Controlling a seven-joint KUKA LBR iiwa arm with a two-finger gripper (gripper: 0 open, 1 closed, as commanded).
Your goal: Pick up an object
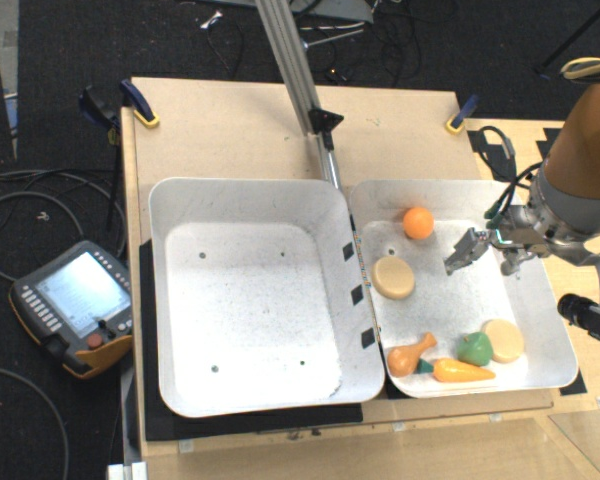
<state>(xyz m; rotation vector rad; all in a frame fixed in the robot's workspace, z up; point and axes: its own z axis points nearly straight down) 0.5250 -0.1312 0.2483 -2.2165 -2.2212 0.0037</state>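
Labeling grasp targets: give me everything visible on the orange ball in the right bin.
The orange ball is small, round, uniformly orange, smooth and matte, likely plastic or foam. It rests on the floor of the right bin near its far edge, free of the wall as far as the view shows. Nothing touches it: the beige disc lies apart, nearer the camera, and the gripper hangs off to its right, apart from it.

My gripper hangs above the right bin, nothing between its spread fingers. I count there: orange ball, cream disc, carrot, green piece.
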